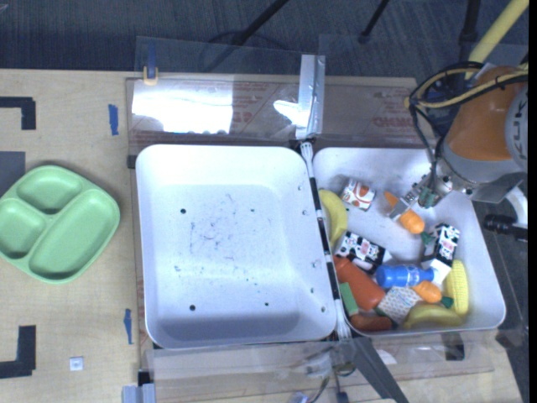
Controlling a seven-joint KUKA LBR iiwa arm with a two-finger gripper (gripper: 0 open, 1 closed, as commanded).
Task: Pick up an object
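My gripper (422, 196) over right bin (491, 269); finger state: can't tell. Small orange piece (410, 222) just beside, at 7 o'clock.

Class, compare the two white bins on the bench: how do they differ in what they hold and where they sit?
The left bin shows a bare floor with faint scuffs; the right bin holds a pile of toys, among them a banana and a blue bottle. The arm's gripper is over the right bin, not the left bin. Both are shallow, white and side by side.
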